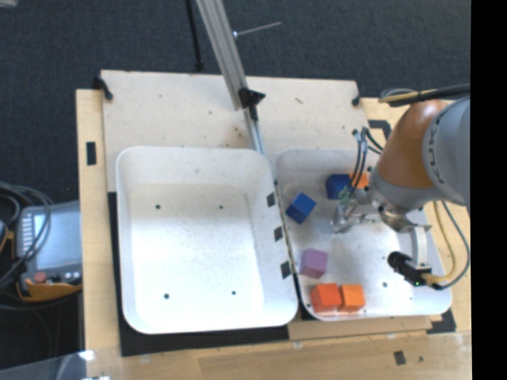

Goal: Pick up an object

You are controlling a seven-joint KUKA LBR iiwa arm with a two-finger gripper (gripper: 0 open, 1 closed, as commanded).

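The wooden bench carries 2 shallow white bins side by side. The left bin is the bigger one in the view, and the right bin holds all the small objects. The grey arm, with its orange band, reaches in from the right and stands over the upper part of the right bin. A slanted metal pole goes from the top of the view down to the gap between the bins.

The gripper points down into the right bin, near its middle, and I cannot tell its state.

A blue cube lies just above the gripper, partly behind cables. A second blue cube lies to the left of the gripper, apart from it. A purple cube lies lower, near the left wall. 2 orange blocks touch each other at the front wall.
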